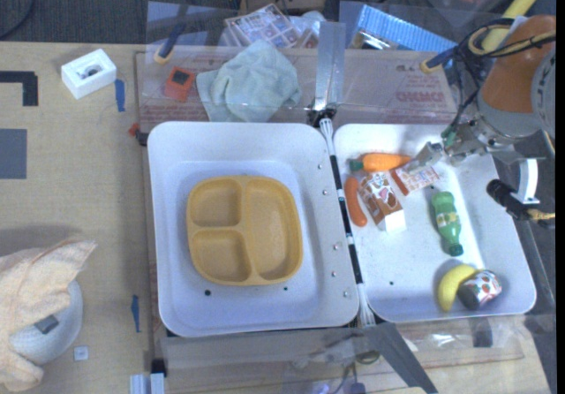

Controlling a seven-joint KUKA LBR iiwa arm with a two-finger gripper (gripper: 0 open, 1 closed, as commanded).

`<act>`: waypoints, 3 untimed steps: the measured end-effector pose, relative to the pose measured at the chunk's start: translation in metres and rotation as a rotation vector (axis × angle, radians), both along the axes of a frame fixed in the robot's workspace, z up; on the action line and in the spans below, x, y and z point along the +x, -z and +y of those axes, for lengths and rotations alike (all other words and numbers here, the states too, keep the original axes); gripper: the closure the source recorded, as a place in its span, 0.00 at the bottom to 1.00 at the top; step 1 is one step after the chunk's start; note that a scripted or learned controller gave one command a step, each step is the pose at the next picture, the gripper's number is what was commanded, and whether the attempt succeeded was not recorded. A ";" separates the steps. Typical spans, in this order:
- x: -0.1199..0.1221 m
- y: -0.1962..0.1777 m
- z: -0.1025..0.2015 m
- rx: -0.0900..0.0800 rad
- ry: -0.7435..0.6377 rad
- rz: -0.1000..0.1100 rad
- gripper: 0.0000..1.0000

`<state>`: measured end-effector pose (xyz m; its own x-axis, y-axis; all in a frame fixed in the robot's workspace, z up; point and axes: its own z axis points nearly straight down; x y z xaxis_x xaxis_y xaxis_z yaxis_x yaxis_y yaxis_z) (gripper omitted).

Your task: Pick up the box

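White plastic is doing you no favours here: the box (383, 199), a small carton with a brown-and-red printed face and a pale end, is lying in the right bin (508, 233) toward its left side, and it is sitting pressed in among other things. An orange carrot (385, 162) is lying just above it, a second orange piece (355, 200) is running along its left edge, and a small red-and-white packet (416, 178) is resting just beside its upper right corner. The gripper (434, 153) is hovering over the top of that bin near the packet, apart from the box, and you are looking at it from an angle where I cannot tell how its tips are set. So you are risking a descent that lands on the packet or the carrot instead, or one that nudges the carton against its neighbours and tips it rather than pinching it. The green bottle (447, 222) and the banana (453, 285) are sitting well clear, as is the yellow divided plate (244, 230) in the left bin (168, 207). Printing is showing on the carton and packet, but it is coming through too small and blurred to read.
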<state>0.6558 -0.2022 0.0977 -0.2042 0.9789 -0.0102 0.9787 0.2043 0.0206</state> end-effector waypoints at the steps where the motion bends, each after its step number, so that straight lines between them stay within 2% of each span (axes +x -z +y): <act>1: -0.006 -0.001 0.002 -0.002 -0.021 -0.006 0.00; 2: -0.001 0.000 0.004 -0.007 -0.078 -0.002 0.00; 3: -0.011 0.000 0.004 0.007 0.152 0.002 0.00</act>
<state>0.6450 -0.1979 0.0977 -0.0532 0.9986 -0.0035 0.9984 0.0533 0.0199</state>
